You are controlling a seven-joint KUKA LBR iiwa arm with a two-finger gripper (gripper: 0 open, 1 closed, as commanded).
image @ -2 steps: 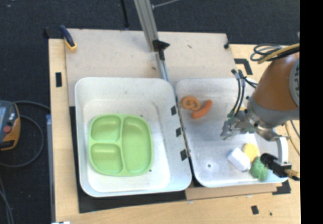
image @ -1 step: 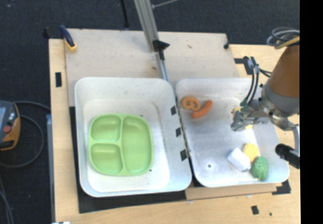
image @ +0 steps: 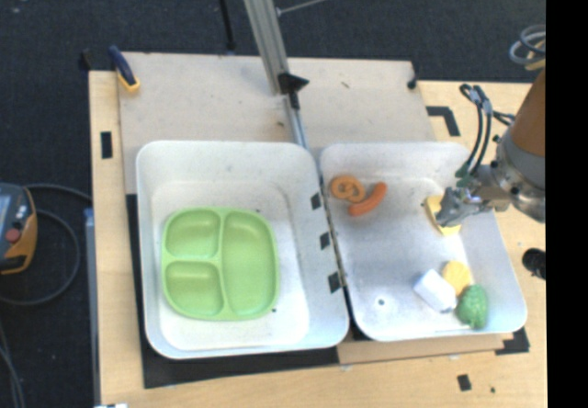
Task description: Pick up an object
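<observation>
In the right bin (image: 478, 323), near its far right wall, the gripper (image: 453, 210) is lowered onto a small yellow object (image: 439, 214); the object is largely covered by it, so its shape cannot be made out; whether it is gripped cannot be told. An orange toy (image: 358, 195) is seen by the left wall; a white block (image: 433, 289), yellow piece (image: 457, 275) and green toy (image: 473, 306) are clustered near the front corner. A green divided plate (image: 220, 263) is lying in the left bin (image: 152, 167).

Bench (image: 211, 103) bears 2 white bins (image: 230, 158) (side by side).
</observation>
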